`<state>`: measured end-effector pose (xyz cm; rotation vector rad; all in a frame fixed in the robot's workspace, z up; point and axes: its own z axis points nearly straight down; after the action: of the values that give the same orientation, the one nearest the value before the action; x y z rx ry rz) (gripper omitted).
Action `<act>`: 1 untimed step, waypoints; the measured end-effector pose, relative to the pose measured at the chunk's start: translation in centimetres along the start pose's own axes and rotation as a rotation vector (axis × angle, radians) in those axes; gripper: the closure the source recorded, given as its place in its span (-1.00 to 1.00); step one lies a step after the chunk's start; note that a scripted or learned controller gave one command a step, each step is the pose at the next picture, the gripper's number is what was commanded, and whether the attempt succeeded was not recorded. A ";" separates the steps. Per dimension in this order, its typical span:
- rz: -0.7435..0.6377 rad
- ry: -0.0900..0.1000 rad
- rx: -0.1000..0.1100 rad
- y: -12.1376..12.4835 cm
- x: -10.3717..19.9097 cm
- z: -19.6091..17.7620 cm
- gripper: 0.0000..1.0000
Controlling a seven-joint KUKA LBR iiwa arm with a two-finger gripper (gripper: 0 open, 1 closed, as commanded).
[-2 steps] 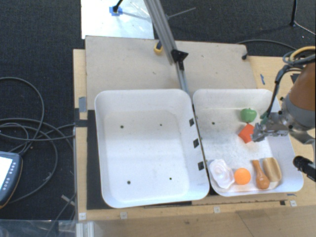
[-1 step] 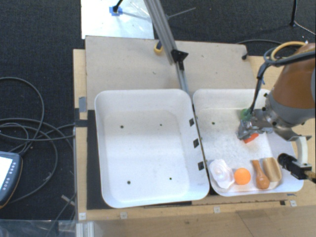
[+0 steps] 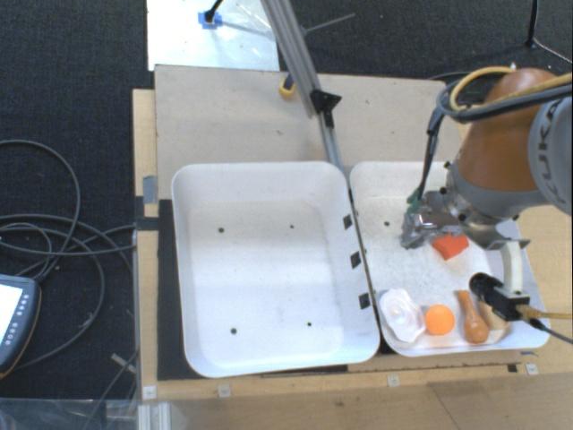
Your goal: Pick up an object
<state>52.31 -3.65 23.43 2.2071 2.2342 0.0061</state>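
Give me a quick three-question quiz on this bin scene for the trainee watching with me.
1. True or false: the orange ball lies in the left bin.
2. Which object is nearest the gripper? A) red block B) white cup C) brown pin
3. Fill in: the ball sits between the cup and the ____.

Key
1. False; it lies in the right bin, near the front edge.
2. A; the block lies just beside the gripper, while the cup and pin are along the front edge.
3. Pin.
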 end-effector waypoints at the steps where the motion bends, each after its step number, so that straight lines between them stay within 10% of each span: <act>1: 0.001 0.000 0.001 0.4 4.8 -0.2 1.00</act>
<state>52.66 1.19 23.60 2.2092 2.2339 0.0051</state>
